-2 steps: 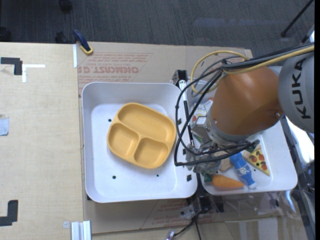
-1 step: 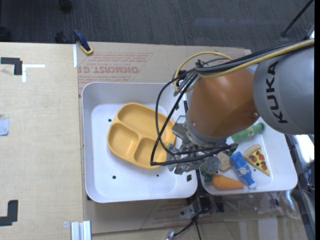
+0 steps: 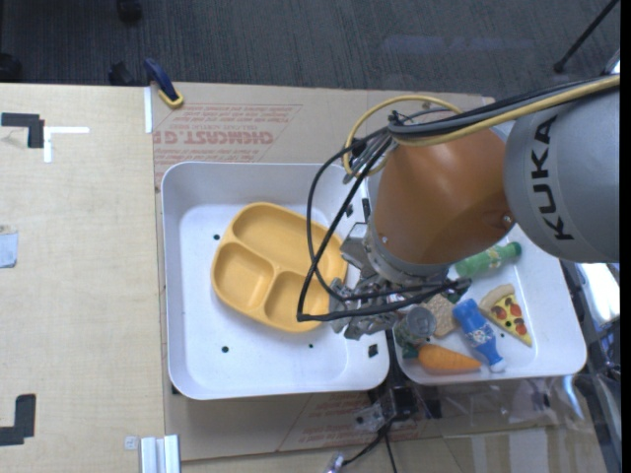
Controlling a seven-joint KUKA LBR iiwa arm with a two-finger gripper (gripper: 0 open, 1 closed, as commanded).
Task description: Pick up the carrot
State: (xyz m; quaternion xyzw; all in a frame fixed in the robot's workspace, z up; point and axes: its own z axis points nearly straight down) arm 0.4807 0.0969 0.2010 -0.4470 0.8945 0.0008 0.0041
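Observation:
The orange carrot (image 3: 449, 360) lies at the near edge of the right bin (image 3: 557, 348), next to a blue bottle (image 3: 479, 333). The arm's orange band and wrist hang over the divider between the two bins and hide most of what is below. My gripper (image 3: 367, 315) shows as dark metal parts under the wrist, over the near right corner of the left bin (image 3: 187, 294). It sits to the left of the carrot and a little farther back, apart from it. Nothing is visibly held.
A yellow divided plate (image 3: 271, 269) lies in the left bin. The right bin also holds a pizza slice (image 3: 512, 314), a green bottle (image 3: 488, 259), a cracker (image 3: 442, 316) and a grey round piece (image 3: 419, 321). Black cables (image 3: 325, 235) loop over the plate.

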